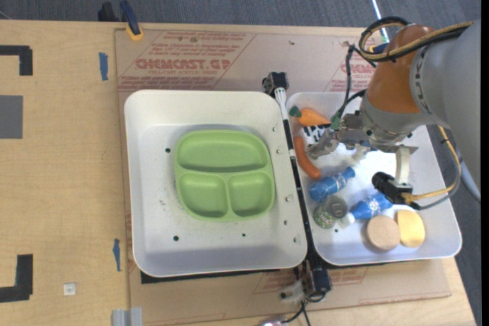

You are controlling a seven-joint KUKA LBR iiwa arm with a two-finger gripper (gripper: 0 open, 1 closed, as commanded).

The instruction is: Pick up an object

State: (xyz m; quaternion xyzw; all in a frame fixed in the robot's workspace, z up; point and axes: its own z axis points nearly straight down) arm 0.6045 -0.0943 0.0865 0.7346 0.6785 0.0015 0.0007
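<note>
Hovering my gripper just right of the orange strip, grip state unclear, I should probably descend squarely over it.

Even, fairly bright light falls from overhead across the wooden surface, with no hard beam visible. The left bin reads clean white with gentle shading along its inner walls, and the green tray in it shows soft highlights on its ridges. The floor of the right bin is brightest, nearly washed out below the arm, whose orange band carries a mild sheen. Shadows are short and diffuse, tucked close under the small items. Focus is moderate: printed lettering on the board is legible but soft, and small objects look slightly smeared. Straight edges stay straight towards the corners.
</note>
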